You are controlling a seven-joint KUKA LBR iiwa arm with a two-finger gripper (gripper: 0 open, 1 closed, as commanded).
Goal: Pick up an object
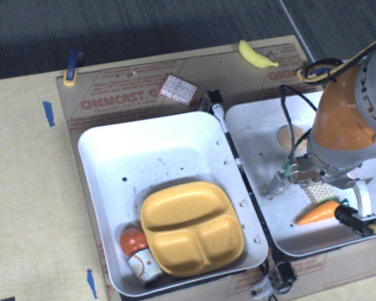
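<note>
The arm's grey and orange bulk hangs over the right bin [276,239] and hides most of the pincer [306,174], so whether it is clenched or released cannot be told, and a pale rounded thing [284,138] near that bin's far wall is half covered and unclear. The arm reaches in from the worktop's right edge, its wrist bent down toward the bin's middle. A smooth tapered carrot [315,214] lies by the right bin's near wall, while a glossy yellow compartment tray [191,227] and a small can [143,262] sit in the left bin's [102,154] near half.
</note>
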